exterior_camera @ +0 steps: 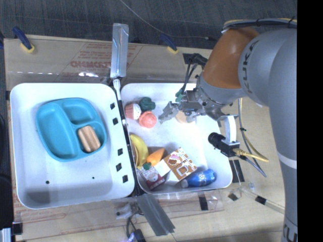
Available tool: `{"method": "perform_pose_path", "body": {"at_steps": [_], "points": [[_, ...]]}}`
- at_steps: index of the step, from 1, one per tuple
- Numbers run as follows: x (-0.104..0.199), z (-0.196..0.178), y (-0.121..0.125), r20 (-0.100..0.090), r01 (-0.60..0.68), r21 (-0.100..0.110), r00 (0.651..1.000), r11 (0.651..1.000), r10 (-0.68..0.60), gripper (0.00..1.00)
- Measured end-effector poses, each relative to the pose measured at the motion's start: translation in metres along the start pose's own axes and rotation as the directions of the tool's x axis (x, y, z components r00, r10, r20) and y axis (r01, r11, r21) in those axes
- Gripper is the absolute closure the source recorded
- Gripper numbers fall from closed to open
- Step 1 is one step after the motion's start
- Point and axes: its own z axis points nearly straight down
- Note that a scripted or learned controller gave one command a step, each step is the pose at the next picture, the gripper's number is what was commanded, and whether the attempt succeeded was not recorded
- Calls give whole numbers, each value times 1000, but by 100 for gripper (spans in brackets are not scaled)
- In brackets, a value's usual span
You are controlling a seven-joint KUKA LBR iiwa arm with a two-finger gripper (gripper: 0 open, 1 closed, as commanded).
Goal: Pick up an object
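Note:
My gripper (175,113) hangs over the upper middle of the right bin (218,160), reaching in from the right under the orange-banded wrist. A small tan object (182,117) shows right beneath it; whether it is held is unclear. Just left of the gripper lie a pink-red ball (148,120), a peach-coloured ball (132,111) and a dark green piece (147,104). Along the bin's lower left sit a banana (139,147), an orange wedge (155,155), a patterned box (180,164), a blue bottle (200,178) and a small red-and-white item (150,176).
The left bin (30,185) holds a blue divided plate (63,130) with a brown roll (89,138) in its lower right section. A metal divider (119,49) rises between the bins. The big grey arm (267,69) covers the right side.

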Motion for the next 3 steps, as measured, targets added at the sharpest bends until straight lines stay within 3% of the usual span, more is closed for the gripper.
{"method": "perform_pose_path", "body": {"at_steps": [1,2,3], "points": [[15,78,-54,0,7,2,1000,1000,-7,0],[8,111,-76,8,207,-29,978,978,-206,0],[10,101,-76,5,213,-26,977,977,-213,100]]}}
